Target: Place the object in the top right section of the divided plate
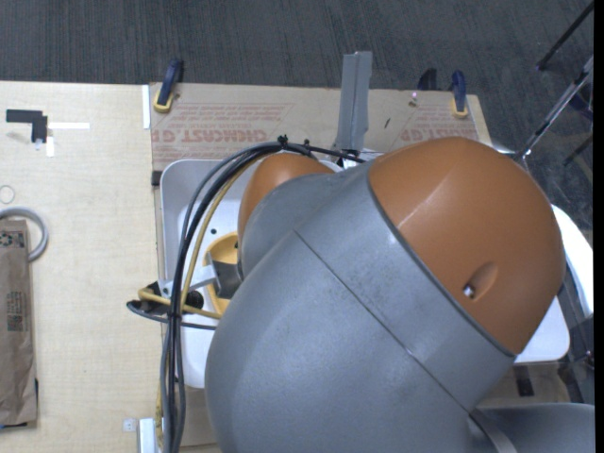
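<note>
The grey arm with its orange band takes up the middle of the view and everything toward 5 o'clock. It hangs over the two white bins and covers most of them. The left bin shows a strip of rim and floor at 9 o'clock of the arm. A sliver of the right bin shows at 3 o'clock.

The tool sits low under the wrist over the left bin and is mostly covered, so I cannot tell whether it is spread or pressed together. A small curved yellow shape lies just beside it in the bin, too hidden to name. I cannot tell where the task's object is.

The bench is pale wood. A cardboard sheet with red print lies under the bins, held at 12 o'clock by two blue clamps. A grey post stands between the clamps. At 9 o'clock of the view a brown paper packet lies beside a grey loop, and a black bracket sits at 10 o'clock. Dark carpet floor runs along the far edge.
</note>
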Controlling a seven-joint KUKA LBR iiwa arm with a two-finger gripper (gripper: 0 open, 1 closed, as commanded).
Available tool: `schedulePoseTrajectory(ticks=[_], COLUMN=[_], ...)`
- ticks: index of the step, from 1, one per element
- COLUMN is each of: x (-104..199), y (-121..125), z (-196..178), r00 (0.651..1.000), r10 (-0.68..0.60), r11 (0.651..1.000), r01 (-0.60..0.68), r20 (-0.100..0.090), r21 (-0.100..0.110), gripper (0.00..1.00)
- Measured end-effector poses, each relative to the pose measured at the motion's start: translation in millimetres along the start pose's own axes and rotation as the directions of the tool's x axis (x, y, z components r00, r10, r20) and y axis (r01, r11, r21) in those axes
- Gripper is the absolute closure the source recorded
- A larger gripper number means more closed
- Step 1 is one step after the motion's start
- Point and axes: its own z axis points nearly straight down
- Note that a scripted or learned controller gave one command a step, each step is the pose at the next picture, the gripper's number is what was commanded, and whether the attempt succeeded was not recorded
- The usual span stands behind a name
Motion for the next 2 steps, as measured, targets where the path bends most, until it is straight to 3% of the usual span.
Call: schedulePoseTrajectory(ticks=[1, 2], x=[-0.4, -1.9], y=[-0.1, -2.0], z=[0.1, 2.1], r00=[1.000, 0.989], r10=[0.015, -0.150], r11=[1.000, 0.989], r01=[-0.015, 0.150], r20=[0.002, 0.006], r21=[0.001, 0.000], gripper=[1.00, 1.00])
